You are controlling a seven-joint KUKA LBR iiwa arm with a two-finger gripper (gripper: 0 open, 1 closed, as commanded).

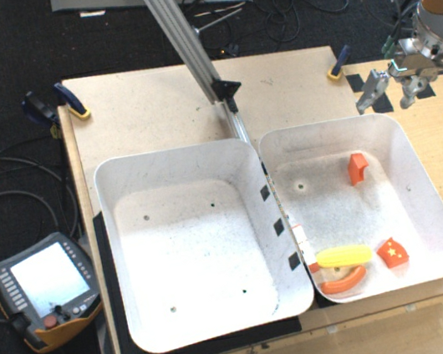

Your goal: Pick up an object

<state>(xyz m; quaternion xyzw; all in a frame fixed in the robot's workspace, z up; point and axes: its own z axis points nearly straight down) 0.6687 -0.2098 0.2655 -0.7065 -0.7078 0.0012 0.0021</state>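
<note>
Orange block [358, 167] is lying toward seven o'clock from the pincer [393, 92], which is hovering open, gripping nothing.

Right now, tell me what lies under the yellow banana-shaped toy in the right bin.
Under the long yellow banana-shaped toy lies a curved orange toy, its arc showing below it. Its upper edge is covered, so its full shape cannot be seen.

white bins [122, 189], orange block [358, 167], yellow piece [343, 256], orange curved piece [343, 281], red-orange block with yellow mark [393, 253]
</note>
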